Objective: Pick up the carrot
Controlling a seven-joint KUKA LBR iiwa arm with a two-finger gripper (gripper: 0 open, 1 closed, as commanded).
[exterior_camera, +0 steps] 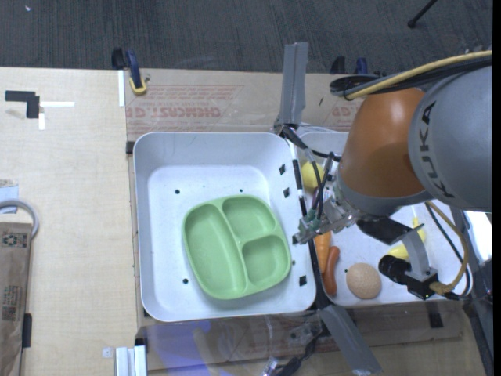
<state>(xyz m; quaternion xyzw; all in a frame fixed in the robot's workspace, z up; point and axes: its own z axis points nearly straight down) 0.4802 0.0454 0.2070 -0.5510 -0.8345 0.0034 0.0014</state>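
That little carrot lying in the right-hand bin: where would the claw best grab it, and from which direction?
Probably across its middle, coming straight down from above. The carrot lies flat and slim, running roughly top to bottom of the view, so the fingers would close on its two long sides. It sits close to the right bin's left wall, with an egg on its other side, so room is tight. The claw hangs just above its upper end.

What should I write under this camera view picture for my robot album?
Robot arm's claw hangs just above the carrot in the right bin, beside an egg; a green plate sits in the left bin.
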